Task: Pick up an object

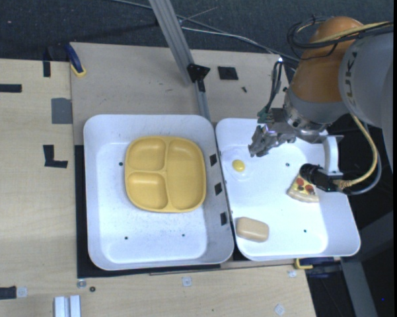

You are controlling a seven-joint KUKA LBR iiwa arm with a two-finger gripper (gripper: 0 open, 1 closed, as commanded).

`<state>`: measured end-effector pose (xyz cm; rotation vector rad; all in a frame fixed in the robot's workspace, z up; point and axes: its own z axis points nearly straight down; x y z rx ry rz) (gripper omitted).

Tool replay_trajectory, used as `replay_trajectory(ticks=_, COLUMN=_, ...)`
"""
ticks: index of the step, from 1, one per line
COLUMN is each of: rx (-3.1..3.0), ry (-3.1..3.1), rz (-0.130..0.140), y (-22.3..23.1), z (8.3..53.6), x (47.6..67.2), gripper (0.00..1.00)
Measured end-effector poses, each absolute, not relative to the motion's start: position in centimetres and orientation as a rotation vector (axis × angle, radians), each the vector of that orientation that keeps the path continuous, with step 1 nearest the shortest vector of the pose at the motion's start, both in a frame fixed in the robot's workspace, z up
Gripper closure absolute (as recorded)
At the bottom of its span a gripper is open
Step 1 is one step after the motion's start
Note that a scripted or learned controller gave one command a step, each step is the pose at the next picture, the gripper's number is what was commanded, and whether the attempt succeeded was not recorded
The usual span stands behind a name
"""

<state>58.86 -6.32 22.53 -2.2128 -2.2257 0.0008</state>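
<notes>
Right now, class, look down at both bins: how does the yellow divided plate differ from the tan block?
The yellow divided plate lies alone in the left bin; the tan block shares the right bin with other small items. The plate is far larger. The plate has three compartments; the block looks plain and solid. The plate is bright yellow, the block paler. Both lie flat, with rounded corners.

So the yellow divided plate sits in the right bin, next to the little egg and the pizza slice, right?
Not quite. The camera view shows the yellow divided plate in the left bin. The little egg and the pizza slice lie in the right bin, along with a tan block.
</notes>
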Motion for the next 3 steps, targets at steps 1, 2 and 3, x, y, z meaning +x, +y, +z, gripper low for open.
replay_trajectory(ticks=1, rx=-2.214, ry=-2.225, rz=0.004, y=-1.4, z=21.4, x=57.6, gripper=1.0)
replay_trajectory(ticks=2, rx=-2.21, ry=-2.227, rz=0.002, y=4.6, z=21.3, x=56.6, gripper=1.0)
replay_trajectory(ticks=3, rx=-2.212, ry=-2.226, rz=0.003, y=8.7, z=22.0, x=55.1, gripper=1.0)
